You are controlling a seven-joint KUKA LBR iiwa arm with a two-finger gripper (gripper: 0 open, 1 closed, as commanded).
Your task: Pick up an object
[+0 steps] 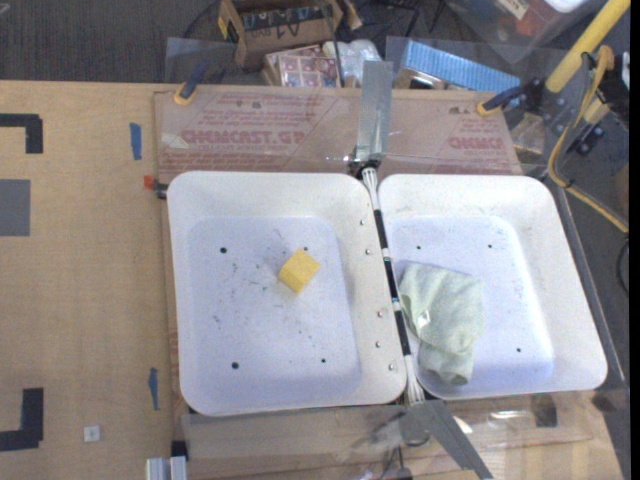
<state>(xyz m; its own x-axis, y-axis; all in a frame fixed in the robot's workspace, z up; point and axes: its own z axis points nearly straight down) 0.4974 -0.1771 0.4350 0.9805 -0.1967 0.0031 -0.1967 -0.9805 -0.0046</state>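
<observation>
Item 1: small yellow foam-like cube (298,271), centre of left white plastic bin (190,298); likely light, slightly squashy; pinch across opposite flat faces.
Item 2: crumpled pale green cloth (443,318), right white plastic bin (560,268), against inner wall; limp; pinch raised fold.
Gripper state: cannot tell.

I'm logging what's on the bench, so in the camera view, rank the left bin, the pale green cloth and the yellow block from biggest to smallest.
1. left bin
2. pale green cloth, crumpled in the right bin
3. yellow block

Tiny dark specks on the left bin (200,368) being too small to tell, yellow pole (598,30) running off the top edge, crumpled cloth (443,318) hiding part of the right bin (560,268)
</observation>
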